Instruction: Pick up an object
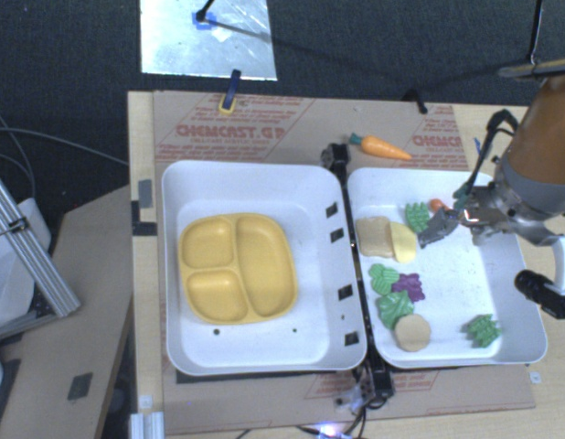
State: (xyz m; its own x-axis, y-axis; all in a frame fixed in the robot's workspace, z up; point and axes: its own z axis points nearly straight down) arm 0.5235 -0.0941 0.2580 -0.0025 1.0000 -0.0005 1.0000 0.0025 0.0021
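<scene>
While the tool [440,230], whose state I cannot tell, hangs over the right bin [511,286] of about nine toy foods [399,293], the left bin [228,186] holds one yellow tray [237,268].

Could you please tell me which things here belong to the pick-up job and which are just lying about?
Job: claw; right bin with toy food: green leaf, cheese, bread, grapes, biscuit, small green piece.

Lying about: yellow tray in left bin, carrot on bench, foil sheet.
</scene>
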